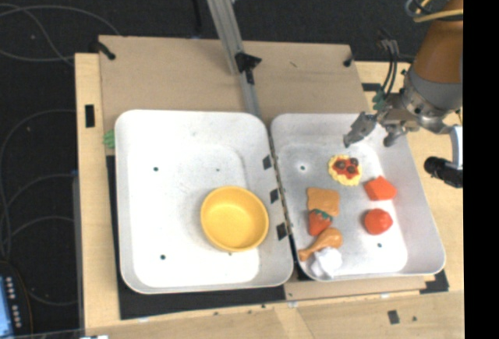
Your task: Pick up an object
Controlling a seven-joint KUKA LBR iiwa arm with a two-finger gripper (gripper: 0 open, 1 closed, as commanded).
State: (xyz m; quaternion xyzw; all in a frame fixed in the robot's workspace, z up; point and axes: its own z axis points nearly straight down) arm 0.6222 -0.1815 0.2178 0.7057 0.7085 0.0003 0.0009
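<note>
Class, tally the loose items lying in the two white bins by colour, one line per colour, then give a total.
Yellow: 2, the bowl and the small round tart with dark berries
Red-orange: 2, the block and the rounded piece
Tan or brown: 2, the flat square and the drumstick
Red with green: 1, the strawberry-like piece
White: 1, the small lump
Total: 8

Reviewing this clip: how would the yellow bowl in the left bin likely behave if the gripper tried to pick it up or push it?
The yellow bowl looks rigid and thin-walled, so probably light. It sits upright on a broad base, so a push would likely slide it across the left bin rather than tip it. Its smooth, curved rim could slip from the gripper unless one finger goes inside.
</note>
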